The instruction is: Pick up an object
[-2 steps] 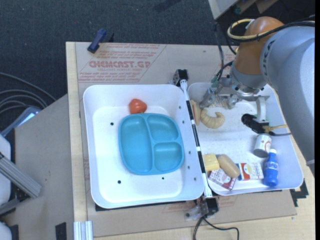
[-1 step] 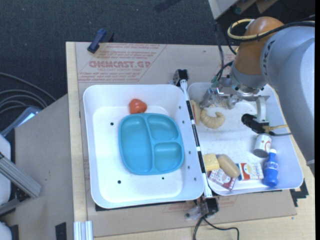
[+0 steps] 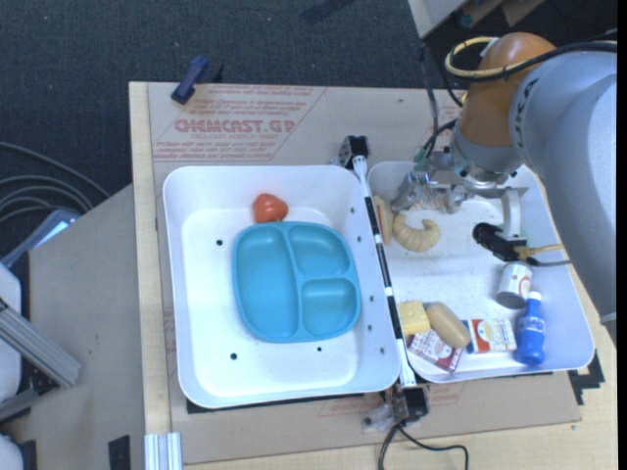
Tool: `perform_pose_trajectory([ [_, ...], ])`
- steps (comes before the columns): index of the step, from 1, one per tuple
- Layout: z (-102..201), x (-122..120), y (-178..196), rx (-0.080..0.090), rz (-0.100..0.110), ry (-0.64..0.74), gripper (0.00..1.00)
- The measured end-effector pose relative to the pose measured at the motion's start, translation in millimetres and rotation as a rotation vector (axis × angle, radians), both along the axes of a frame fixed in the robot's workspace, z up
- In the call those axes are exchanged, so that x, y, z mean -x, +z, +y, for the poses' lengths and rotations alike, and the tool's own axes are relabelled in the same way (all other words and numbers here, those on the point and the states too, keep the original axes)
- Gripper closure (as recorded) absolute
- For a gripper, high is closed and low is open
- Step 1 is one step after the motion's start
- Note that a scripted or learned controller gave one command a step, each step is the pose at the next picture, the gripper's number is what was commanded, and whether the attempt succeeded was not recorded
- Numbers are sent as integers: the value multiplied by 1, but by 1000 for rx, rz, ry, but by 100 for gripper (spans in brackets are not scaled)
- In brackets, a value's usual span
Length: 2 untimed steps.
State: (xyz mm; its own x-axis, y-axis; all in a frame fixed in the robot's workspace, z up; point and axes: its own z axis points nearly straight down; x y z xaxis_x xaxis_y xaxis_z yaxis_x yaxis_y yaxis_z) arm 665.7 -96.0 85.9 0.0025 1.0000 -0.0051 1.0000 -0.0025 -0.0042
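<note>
My gripper (image 3: pixel 429 190) hangs low over the far end of the right bin (image 3: pixel 460 274), just above and behind a pale croissant (image 3: pixel 419 233). I see nothing held in it. Toward the near end of that bin lie a bread roll (image 3: pixel 450 325), a yellow cheese wedge (image 3: pixel 412 315), a red-and-white packet (image 3: pixel 435 352), a second packet (image 3: pixel 493 335), a blue bottle (image 3: pixel 530 330) and a small white can (image 3: pixel 513 284).
The left bin (image 3: pixel 178 262) holds a blue divided plate (image 3: pixel 296 280) and a small orange-red item (image 3: pixel 270 207) behind it. The grey arm (image 3: pixel 563 116) reaches over the right bin's far right corner. A thin beige piece (image 3: pixel 383 225) lies beside the wall between the bins.
</note>
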Motion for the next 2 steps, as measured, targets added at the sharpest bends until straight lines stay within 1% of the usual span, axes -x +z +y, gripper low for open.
perform_pose_trajectory([
  [2,0,0,0,1,0,0,0],
])
